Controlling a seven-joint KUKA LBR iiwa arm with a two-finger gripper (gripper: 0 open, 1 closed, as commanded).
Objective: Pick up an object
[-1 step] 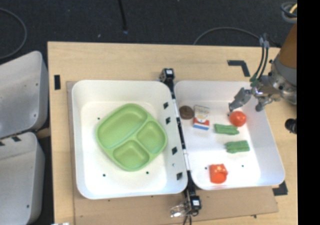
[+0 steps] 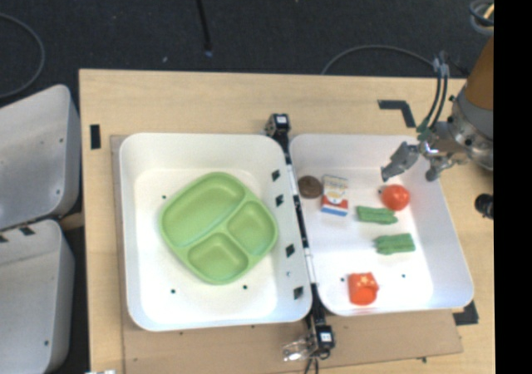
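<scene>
Green bar [image 2: 376, 215] lengthwise left-right, tool [image 2: 413, 163] above

My gripper [image 2: 413, 159] looks like dull grey metal. Below me the two white bins [image 2: 133, 281] have a smooth, faintly glossy plastic look, and the green divided plate [image 2: 218, 227] at nine o'clock seems matt plastic. The bench [image 2: 208, 102] shows pale, matt wood grain; the red ball [image 2: 396, 196] shines slightly.

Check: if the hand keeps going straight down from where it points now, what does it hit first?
Probably the red ball, just below the hand in the right bin. Depth is unclear, so it might meet the bin floor beside it.
</scene>
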